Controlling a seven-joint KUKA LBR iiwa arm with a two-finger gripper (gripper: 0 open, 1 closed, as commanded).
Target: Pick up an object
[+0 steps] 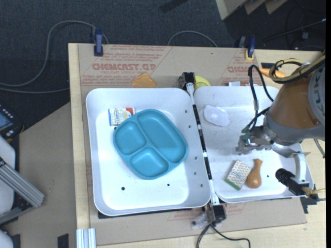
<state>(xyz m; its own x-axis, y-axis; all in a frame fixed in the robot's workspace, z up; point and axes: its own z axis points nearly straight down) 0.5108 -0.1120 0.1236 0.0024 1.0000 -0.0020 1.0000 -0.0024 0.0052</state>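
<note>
We take the black divider (200,138), where the two white bins meet, as our landmark; to its left lies the left bin (103,185), to its right the right bin (227,190).

In the left bin a blue three-compartment plate (150,142) lies flat, its right edge near the divider; a small white packet with red and blue print (120,115) sits just beyond the plate's far left corner, touching or partly under its rim.

Right of the divider, near the far end of the right bin, we see a pale, whitish lump (216,115) lying alone; toward the near end a small checkered packet (237,174) lies tilted, and just beside it, on the side away from the divider, a brown pear-shaped object (254,174) rests with its narrow end pointing to the far side; the two look to be touching, though we cannot be sure.

The arm enters from the right, its orange band above the wrist; the gripper (250,142) hangs over the middle of the right bin, well right of the divider, between the lump and the brown object; it is too dark and small for us to tell whether it is spread or closed, and we see nothing between its tips.

Beyond the far end of the divider, outside the bins, a yellow object (201,82) and an orange one (144,80) rest on the bench (83,138).
</note>
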